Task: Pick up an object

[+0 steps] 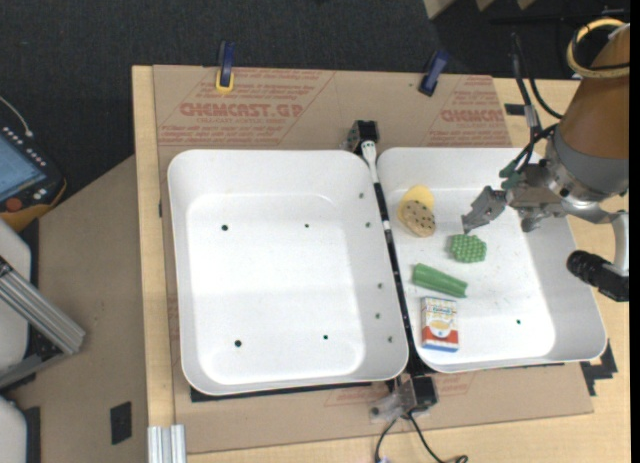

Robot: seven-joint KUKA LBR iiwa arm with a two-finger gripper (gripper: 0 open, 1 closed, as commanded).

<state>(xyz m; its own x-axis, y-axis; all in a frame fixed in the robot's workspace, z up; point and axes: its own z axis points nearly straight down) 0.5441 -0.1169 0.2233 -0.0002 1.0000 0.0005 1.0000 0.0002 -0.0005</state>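
The right bin (560,296) holds several small objects. A yellow wedge with holes (418,210) lies near its left wall. A green bumpy round piece (467,247) lies in the middle, with a green stick (440,279) just below it. A small red, white and blue box (440,324) lies near the front edge. My gripper (502,218) hangs over the bin's upper middle, just above and to the right of the green bumpy piece. It is open, with nothing between its fingers (478,213).
The left bin (270,261) sits beside the right one, the two meeting at a dark seam (385,241). Both rest on a cardboard sheet (300,101) held by two blue clamps at the back. A black part of the arm (600,273) juts over the right bin's right edge.
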